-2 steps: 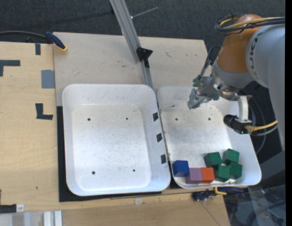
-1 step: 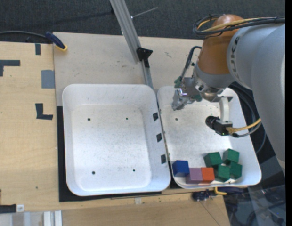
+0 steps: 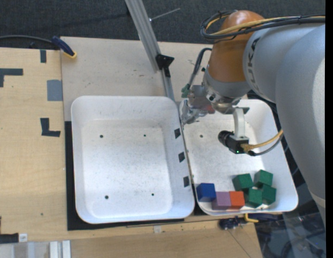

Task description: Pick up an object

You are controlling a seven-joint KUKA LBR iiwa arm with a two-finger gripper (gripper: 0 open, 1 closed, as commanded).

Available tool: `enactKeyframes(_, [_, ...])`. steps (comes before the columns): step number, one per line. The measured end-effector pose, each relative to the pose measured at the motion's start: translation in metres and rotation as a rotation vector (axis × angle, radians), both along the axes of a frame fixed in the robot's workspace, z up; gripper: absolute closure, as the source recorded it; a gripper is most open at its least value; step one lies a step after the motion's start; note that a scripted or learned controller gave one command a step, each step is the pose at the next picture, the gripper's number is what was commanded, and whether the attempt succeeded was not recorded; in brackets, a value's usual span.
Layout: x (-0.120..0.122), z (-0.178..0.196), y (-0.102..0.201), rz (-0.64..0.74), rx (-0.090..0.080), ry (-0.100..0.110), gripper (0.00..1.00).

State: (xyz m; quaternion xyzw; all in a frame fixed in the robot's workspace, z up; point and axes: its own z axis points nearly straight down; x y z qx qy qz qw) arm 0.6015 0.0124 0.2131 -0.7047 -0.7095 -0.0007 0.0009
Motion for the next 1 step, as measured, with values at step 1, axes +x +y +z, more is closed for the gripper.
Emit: enactKeyframes(1, [-0.0039, 0.0157, 0.0539, 0.001, 0.000, -0.001, 1.00])
